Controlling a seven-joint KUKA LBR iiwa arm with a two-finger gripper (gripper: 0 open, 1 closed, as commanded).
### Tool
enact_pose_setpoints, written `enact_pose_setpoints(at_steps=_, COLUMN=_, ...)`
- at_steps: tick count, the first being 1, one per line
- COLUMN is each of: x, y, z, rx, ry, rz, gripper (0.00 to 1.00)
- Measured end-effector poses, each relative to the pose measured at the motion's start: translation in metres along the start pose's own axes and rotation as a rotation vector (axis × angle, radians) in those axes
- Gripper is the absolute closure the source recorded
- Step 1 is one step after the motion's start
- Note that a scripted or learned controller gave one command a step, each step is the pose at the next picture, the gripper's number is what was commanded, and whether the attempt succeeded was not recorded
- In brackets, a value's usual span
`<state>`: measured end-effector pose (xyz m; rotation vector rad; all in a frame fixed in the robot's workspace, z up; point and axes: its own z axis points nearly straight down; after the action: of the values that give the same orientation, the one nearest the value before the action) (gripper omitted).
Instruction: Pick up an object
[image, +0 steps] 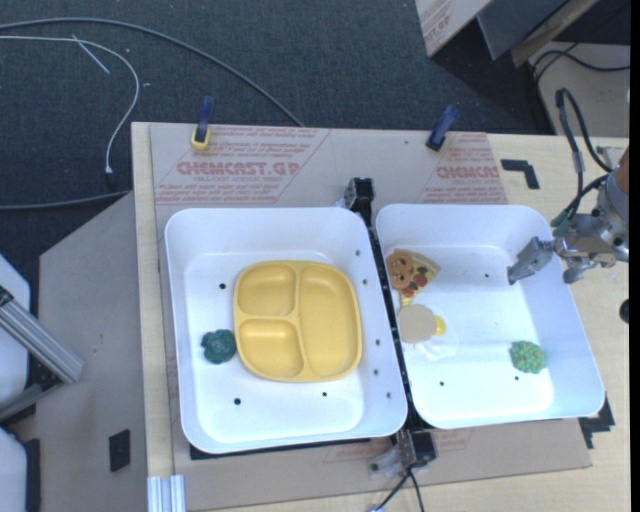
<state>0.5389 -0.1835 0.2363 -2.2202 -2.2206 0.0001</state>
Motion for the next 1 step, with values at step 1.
enact_pose_setpoints(at_steps=1, x=0.0002, y=0.0034, z=0.0626, rx=0.006, ry=0.002, rz=0.000, gripper=0.00)
